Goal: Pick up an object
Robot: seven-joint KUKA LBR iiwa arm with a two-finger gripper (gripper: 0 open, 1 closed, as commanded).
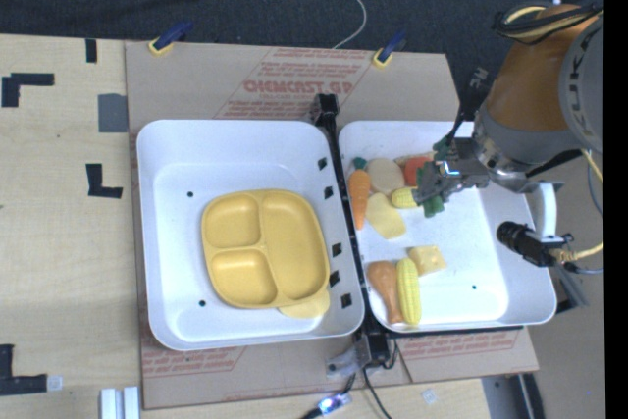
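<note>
The gripper (432, 194) hangs low over the far part of the right bin (510, 294), directly above a tight cluster of toy foods; whether the jaws are open or closed cannot be told at this slant, and nothing is visibly held between them. Candidate objects all lie in the right bin: a carrot (359, 195) against the left wall, a pale piece (385, 175) beside it, a small yellow piece (403, 199) just left of the gripper, a red piece (416, 166) partly hidden on its far side, a yellow wedge (388, 223) nearer, and, well apart at the near end, a cheese piece (426, 259) and a corn cob (409, 297) lying against an orange item (384, 288). The left bin (167, 240) holds a yellow divided plate (263, 245). Risks, as judged: the far items touch or nearly touch, so closing jaws may straddle two, push one aside, or pinch an edge that slips out on lifting; rounded, smooth shapes could roll away; a descent too far left could strike the divider (343, 211) between bins.
</note>
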